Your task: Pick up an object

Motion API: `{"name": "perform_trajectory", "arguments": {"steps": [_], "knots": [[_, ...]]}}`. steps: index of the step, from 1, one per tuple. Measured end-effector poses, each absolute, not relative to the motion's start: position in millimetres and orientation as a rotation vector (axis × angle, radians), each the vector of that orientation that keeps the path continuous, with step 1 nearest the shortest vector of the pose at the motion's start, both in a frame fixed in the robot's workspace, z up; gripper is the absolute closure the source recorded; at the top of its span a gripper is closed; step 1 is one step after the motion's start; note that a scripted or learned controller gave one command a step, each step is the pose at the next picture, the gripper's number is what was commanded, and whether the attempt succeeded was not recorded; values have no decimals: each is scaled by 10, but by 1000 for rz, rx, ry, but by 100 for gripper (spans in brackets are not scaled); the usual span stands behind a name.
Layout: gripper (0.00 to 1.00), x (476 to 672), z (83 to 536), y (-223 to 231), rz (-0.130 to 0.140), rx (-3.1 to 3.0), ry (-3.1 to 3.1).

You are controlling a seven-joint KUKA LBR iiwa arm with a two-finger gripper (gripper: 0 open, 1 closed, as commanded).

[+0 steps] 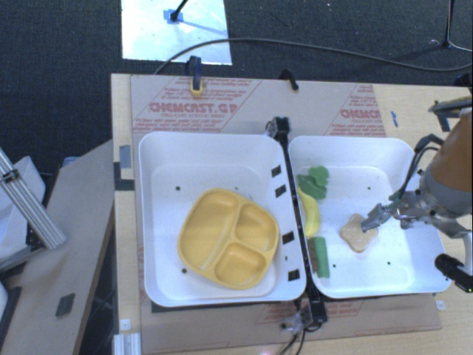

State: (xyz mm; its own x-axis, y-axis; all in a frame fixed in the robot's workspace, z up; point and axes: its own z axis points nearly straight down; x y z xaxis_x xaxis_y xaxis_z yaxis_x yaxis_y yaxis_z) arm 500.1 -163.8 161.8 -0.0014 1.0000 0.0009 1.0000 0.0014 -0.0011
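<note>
Claw (375,219) low in the right bin (399,157), reaching in from the right edge of the view; its tip sits at the upper right edge of a tan, bread-slice-shaped piece (356,234) — touching it or just over it, cannot tell which. Finger state cannot be told from this angle; nothing visibly between them. Tan piece lies flat on the bin floor, right of centre-left. Along the left wall of the same bin, from back to front: a green leafy-looking toy (314,183), a yellow banana (312,214) just below it, and a dark green stick-shaped piece (321,257) nearest the front. These three are grouped close together, apart from the tan piece. Left bin (170,161) holds a yellow divided plate (229,237) with three compartments, set slightly tilted toward the front right corner. Both bins rest side by side on a board (295,102) printed with red lettering, on the bench (414,98) — arm's orange band (452,165) visible at far right.
</note>
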Motion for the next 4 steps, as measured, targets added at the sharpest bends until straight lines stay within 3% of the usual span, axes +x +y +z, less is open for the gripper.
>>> {"name": "perform_trajectory", "arguments": {"steps": [1,2,3,4], "knots": [[0,4984,990,-1628,1,-2218,-2221],[100,5001,1129,-1636,-3,-2222,-2226],[100,5079,1741,-1586,-7,-2221,-2232],[100,5096,2075,-1590,-4,-2220,-2230]]}}
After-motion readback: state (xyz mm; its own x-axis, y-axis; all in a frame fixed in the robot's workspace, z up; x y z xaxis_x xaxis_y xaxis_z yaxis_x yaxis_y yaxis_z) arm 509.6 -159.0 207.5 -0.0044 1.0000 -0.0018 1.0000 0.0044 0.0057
